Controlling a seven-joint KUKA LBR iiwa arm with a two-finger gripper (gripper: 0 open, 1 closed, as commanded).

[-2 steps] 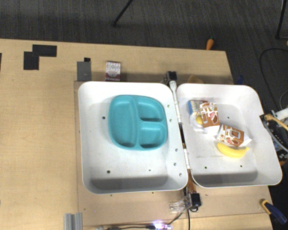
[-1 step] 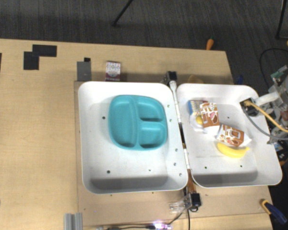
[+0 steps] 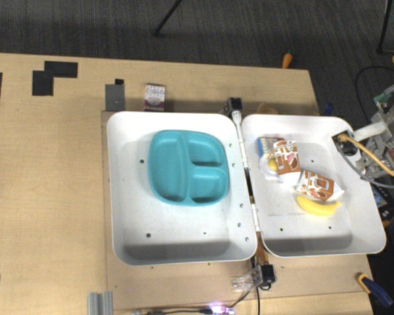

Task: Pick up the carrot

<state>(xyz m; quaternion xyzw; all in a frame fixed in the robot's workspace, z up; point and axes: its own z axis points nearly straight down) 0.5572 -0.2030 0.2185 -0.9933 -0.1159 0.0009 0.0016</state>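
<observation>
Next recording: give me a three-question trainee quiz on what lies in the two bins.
1. True or false: the teal plate lies in the left bin.
2. Which touches the banana? A) the teal plate B) a brown-and-white packet C) the left bin
3. Fill in: the right bin holds ___ brown-and-white packets.
Key: 1 true; 2 B; 3 two.
</observation>
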